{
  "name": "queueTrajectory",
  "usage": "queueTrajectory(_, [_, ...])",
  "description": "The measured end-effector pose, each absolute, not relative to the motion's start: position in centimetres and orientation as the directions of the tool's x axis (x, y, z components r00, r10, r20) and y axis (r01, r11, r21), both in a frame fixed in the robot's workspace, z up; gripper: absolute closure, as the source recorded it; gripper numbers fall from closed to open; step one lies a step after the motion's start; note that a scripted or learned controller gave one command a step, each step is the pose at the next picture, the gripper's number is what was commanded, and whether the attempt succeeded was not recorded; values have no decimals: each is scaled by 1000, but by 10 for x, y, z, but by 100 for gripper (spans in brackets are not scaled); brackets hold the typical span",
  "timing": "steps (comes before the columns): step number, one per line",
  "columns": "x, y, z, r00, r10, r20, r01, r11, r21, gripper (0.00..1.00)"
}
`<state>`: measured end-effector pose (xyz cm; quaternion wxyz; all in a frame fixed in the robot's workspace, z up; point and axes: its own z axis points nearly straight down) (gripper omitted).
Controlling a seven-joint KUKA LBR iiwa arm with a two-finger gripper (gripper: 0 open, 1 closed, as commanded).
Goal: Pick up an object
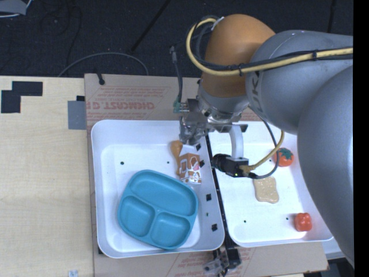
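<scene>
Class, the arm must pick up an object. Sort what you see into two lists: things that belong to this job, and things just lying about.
Belongs to the job:
pincer
packet
brown piece
blue tray
toast
tomato
red piece
left bin
right bin

Lying about:
cardboard
cables

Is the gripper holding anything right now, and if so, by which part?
Cannot be told. The gripper is low over the left bin, right above the small snack packet, but no object shows between its fingers.
</scene>
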<state>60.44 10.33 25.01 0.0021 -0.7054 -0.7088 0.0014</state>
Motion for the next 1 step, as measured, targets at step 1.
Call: queueTrajectory(1, [605, 101, 251, -3, 1000, -1, 1000, 3, -4, 0])
